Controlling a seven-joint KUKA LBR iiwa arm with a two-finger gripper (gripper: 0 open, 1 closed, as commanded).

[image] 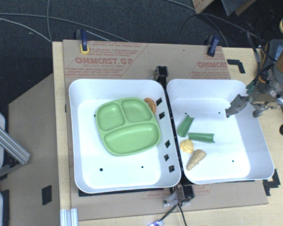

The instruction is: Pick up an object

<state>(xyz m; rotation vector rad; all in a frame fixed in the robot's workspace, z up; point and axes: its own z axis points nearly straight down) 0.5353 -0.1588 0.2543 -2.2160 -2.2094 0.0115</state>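
Note:
The right bin (254,166) holds several small items near its left wall. A green stick (185,125) lies at a slant, and a second green stick (201,137) lies flat beside it. Below them are a yellow lump (187,146) and a tan cone-shaped piece (195,159). My gripper (246,108) hovers over the bin's upper right corner, well to the right of these items. It is open, with nothing between its fingers (234,106).
The left bin (85,168) carries a green three-compartment plate (127,126), with a small orange item (151,103) at the plate's upper right edge. Black clips run along the divider (166,126) between the bins. Cables cross the dark floor behind the bench.

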